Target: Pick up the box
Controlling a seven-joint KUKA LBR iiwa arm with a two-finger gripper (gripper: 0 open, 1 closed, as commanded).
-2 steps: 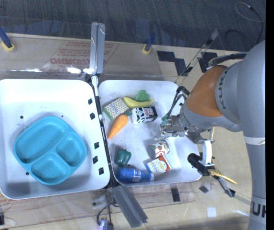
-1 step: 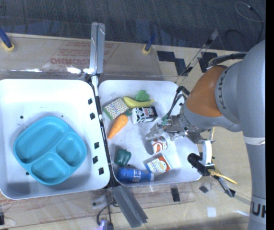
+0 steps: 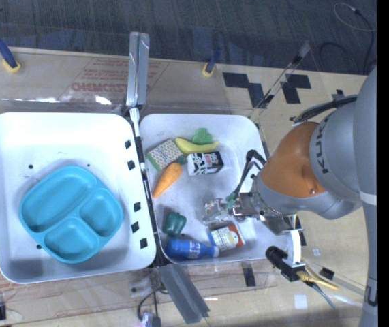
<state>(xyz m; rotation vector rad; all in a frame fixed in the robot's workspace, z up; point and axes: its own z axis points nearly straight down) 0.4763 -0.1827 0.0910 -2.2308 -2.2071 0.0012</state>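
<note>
Two box-like things lie in the right bin (image 3: 238,125). A small black-and-white carton (image 3: 204,163) sits near the bin's middle. A pale green checkered box (image 3: 161,155) lies at its upper left, by the divider. My gripper (image 3: 216,211) is low in the lower middle of this bin, below the black-and-white carton and apart from it. It hangs just above a small orange-and-white pouch (image 3: 227,238). The arm's orange band (image 3: 288,171) and grey body reach in from the right.
Also in the right bin are a yellow banana (image 3: 194,145) with a green item (image 3: 204,136) behind it, a carrot (image 3: 167,179), a dark green pepper (image 3: 174,222) and a blue bottle (image 3: 191,249). The left bin (image 3: 10,135) holds a blue divided plate (image 3: 70,213).
</note>
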